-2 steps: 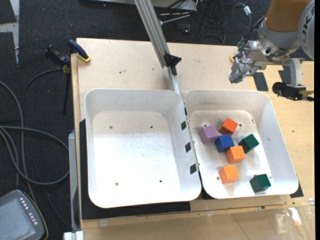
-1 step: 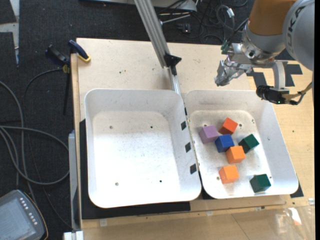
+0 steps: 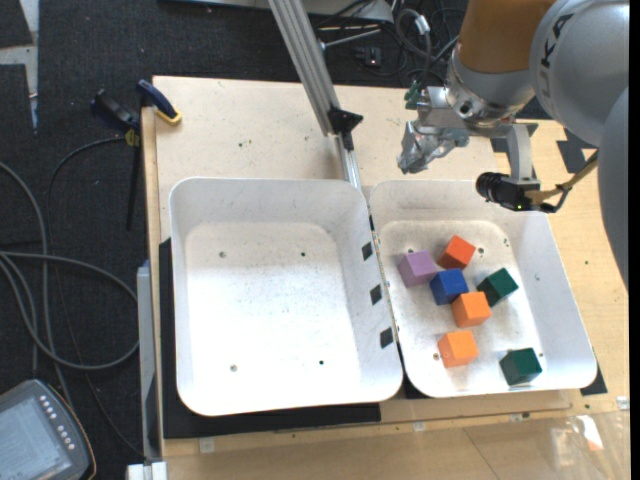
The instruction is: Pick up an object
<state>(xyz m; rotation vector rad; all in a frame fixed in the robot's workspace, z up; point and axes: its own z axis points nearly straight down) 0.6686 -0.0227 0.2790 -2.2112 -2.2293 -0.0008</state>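
Blocks (image 3: 462, 298) cluster in the right bin (image 3: 563, 298); fingers (image 3: 418, 155) hover above, state unclear.

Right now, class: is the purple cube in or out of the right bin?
In: purple cube rests on the right bin floor, beside the blue cube.

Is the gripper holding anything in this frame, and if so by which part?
Nothing is held. The gripper hangs above the far rim of the right bin, with no object between its fingers; all the blocks lie in that bin.

Seven blocks (image 3: 462, 301) in the right bin (image 3: 563, 306)
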